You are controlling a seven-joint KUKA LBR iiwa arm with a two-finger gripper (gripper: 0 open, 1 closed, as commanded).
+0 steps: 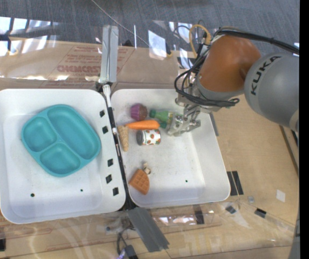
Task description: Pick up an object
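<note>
Hanging over the far right part of the right bin, the hand sits low above the white floor, its metal fingers pointing down and left. How far they are parted cannot be told from this view, and nothing is seen between them. Just left of the hand lies a green object, close enough that the two may touch; this cannot be confirmed. Beside that, further left, are a purple round object, an orange carrot lying crosswise, and a small spotted can just near of the carrot. A tan cone-shaped piece lies against the bin's left wall. A waffle-like piece sits alone toward the near edge, well apart from the cluster. Open floor lies in the near right part of this bin, between the hand and the near rim. The left bin holds a teal divided plate, with bare floor around it on all sides.
</note>
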